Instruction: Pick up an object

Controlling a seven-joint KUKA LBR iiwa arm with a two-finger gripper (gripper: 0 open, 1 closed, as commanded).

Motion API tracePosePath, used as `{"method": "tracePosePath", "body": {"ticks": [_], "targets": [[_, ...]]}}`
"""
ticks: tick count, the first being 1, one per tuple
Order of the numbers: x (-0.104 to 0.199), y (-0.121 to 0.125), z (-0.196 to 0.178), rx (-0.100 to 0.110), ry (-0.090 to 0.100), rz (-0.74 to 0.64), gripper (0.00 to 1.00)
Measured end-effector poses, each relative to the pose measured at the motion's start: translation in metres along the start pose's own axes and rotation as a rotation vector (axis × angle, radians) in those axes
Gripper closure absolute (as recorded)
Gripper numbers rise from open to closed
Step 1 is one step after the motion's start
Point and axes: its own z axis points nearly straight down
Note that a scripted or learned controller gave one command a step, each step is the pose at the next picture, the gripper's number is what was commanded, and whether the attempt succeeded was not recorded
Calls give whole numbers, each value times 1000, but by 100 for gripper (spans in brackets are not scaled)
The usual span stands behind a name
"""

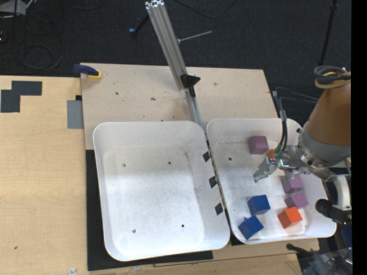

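the near rim of the left bin (166, 251) lies closest to the camera, its white floor speckled. beside it, touching along a shared edge with black clips, sits the right bin (226, 133). in the right bin's near part: a blue cube (250, 226) at the front, a second blue cube (259, 204) just behind it, an orange cube (291, 216) to their right. two purple cubes stand behind the orange one, the nearer (296, 199) and the farther (292, 183) almost touching. a third purple cube (257, 144) stands apart toward the far wall. the arm (332, 119) reaches in from the right; the gripper (268, 169) hangs over the bin's middle, between the far purple cube and the pair. its jaws point down-left; whether they are spread or pressed together cannot be told, and nothing is seen between them. both bins rest on the counter (137, 93).
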Motion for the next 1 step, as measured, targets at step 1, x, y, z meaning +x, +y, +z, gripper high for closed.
{"method": "tracePosePath", "body": {"ticks": [1], "targets": [[-1, 1, -2, -6, -1, 5, 0]]}}
